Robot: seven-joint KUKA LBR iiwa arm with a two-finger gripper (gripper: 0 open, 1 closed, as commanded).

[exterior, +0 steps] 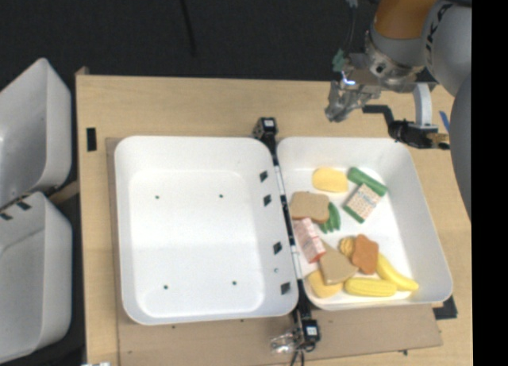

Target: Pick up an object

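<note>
Jaws (pixel 340 110) above bench, state unclear; banana (pixel 394 273) long axis runs diagonally, right bin (pixel 413 167).

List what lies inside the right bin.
The right bin holds toy food: a yellow banana, corn, bread slices, a green packet. Pieces overlap, hiding whatever lies beneath.

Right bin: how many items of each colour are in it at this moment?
In the right bin:
Yellow: 4 (oval piece, banana, corn, small piece)
Green: 2 (long piece, small piece)
Tan bread slices: 2
Orange-brown: 2
Printed packets: 2
Total: 12
</note>
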